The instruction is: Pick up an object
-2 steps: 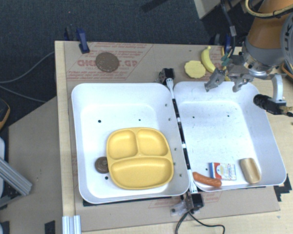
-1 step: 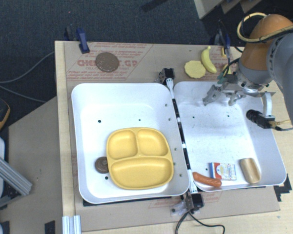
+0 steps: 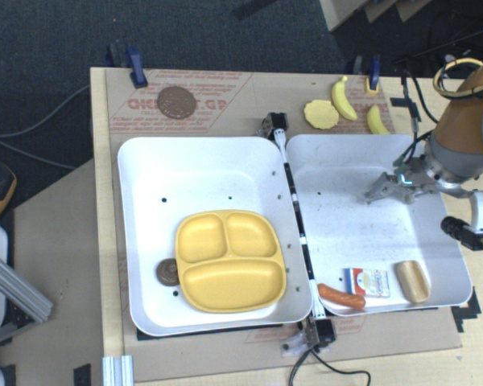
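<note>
Reaching from right, gripper (image 3: pixel 393 185) low over right bin (image 3: pixel 362 236); fingers spread.

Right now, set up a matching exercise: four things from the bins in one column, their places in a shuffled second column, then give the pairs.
Things:
1. yellow divided plate
2. hot dog
3. bread roll
4. brown disc

Places:
A. right bin, near right corner
B. left bin, middle
C. left bin, against the plate's left edge
D. right bin, near left corner

Pairs: 1-B, 2-D, 3-A, 4-C
</note>
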Controlling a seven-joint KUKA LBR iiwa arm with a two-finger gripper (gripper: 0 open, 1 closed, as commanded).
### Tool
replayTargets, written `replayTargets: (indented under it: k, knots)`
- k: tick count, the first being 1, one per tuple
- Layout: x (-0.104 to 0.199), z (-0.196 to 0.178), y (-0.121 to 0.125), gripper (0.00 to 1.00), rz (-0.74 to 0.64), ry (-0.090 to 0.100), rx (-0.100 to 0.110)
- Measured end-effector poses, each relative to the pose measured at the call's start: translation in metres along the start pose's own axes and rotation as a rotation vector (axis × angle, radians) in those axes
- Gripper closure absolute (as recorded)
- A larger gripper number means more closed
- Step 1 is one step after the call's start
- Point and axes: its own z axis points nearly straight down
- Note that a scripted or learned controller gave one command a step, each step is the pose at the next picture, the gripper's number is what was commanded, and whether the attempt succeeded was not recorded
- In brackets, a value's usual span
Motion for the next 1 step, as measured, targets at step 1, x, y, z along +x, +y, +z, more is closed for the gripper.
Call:
replayTargets:
  k: [1]
  knots:
    - [0.0171,0.0008,-0.1300,0.00,0.000,0.002,0.006]
